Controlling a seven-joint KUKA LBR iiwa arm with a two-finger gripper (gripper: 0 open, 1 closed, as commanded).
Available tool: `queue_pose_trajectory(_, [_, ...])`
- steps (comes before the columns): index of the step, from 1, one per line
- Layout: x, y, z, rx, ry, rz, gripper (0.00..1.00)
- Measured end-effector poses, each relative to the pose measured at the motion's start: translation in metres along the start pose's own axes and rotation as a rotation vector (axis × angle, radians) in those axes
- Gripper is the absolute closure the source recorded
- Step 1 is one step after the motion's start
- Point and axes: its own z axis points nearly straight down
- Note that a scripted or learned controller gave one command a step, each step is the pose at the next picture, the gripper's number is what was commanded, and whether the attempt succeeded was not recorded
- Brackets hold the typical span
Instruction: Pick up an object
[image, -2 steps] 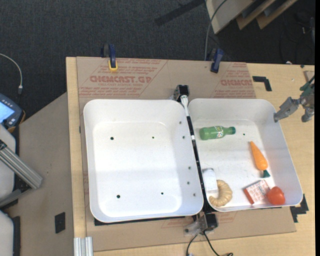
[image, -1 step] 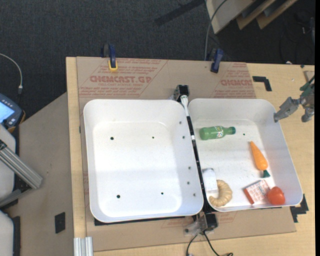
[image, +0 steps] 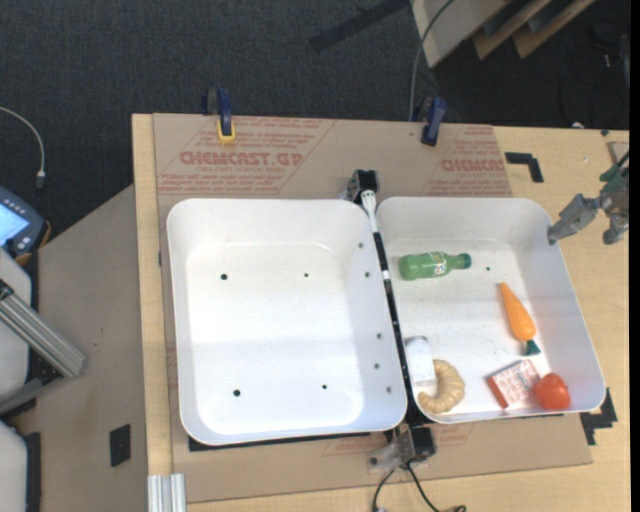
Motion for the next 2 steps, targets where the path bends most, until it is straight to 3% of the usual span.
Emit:
queue_pose_trajectory(1, [0.024,0.003,-0.075,-0.008,-0.002,-0.004,0.0])
queue_pose_trajectory(2, [0.126,-0.026,-0.132,-0.008,0.003,-0.011,0.0])
